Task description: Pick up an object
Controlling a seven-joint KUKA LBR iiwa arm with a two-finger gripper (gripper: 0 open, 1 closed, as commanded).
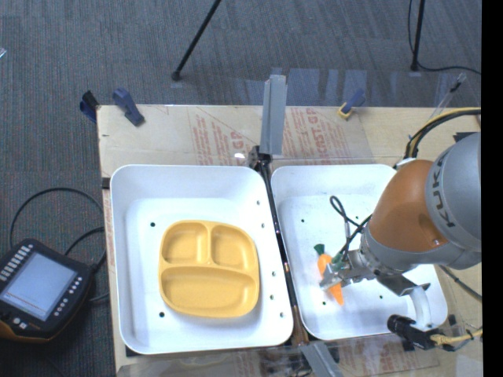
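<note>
From above, the bench [181, 136] carries two shallow white bins side by side. The left bin [130, 210] holds a yellow plate [209, 269] with three compartments, lying flat near the middle of the bin's floor and well apart from every wall.

The right bin [314, 183] holds a small toy carrot [329, 276], orange with a green top. It lies on the bin floor in the near half, closer to the wall shared with the left bin than to the far right wall, its green end pointing toward the back of the bin.

The arm [428, 210] comes in from the right, its orange band bulging over the right bin's right side. The gripper [339, 267] is low over the bin floor, right at the carrot, with a black cable [343, 214] looping above it. The gripper touches or overlaps the carrot on its right side, but the fingers are too small and shadowed to make out, so I cannot tell whether the carrot sits between them.

On the floor off the bench's left edge lies a handheld control tablet [35, 289] with a lit screen. Blue clamps [127, 106] sit at the bench's back left corner, and a grey post [273, 116] stands at the back edge between the bins.
</note>
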